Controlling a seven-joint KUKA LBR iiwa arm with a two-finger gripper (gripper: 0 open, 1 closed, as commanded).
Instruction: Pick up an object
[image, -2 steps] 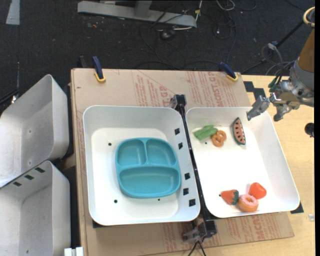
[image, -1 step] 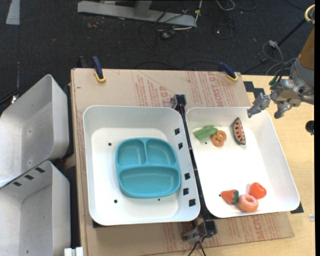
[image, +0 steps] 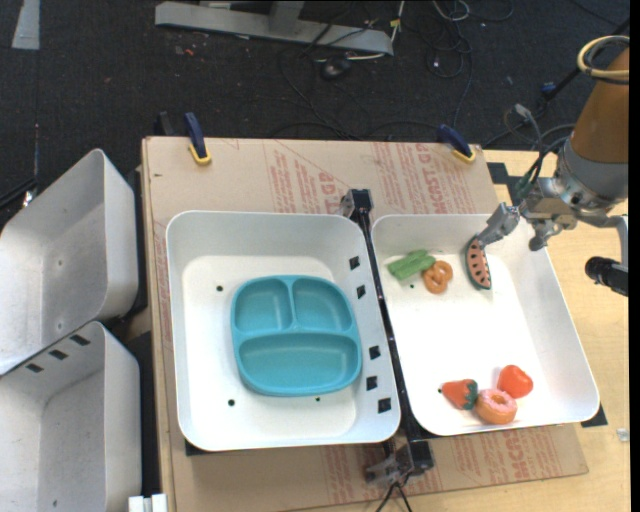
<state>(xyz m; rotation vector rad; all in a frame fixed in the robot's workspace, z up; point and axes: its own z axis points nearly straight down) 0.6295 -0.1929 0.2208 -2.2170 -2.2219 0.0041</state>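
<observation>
Fingers (image: 497, 228) of the gripper (image: 518, 228) are spread apart with nothing between them, at about two o'clock above the right bin (image: 560, 330). A toy watermelon slice (image: 478, 264) lies just below one fingertip — near a green piece (image: 410, 264) and an orange ring (image: 437, 277).

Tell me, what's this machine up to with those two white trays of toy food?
A grey robot arm reaches in from the right, its end effector hovering over the far corner of the right bin, near a watermelon slice. It holds nothing yet. That bin also has a green piece beside a small orange piece at the back, and a pink donut between two red-orange pieces at the front. The left bin holds a teal divided plate.
</observation>
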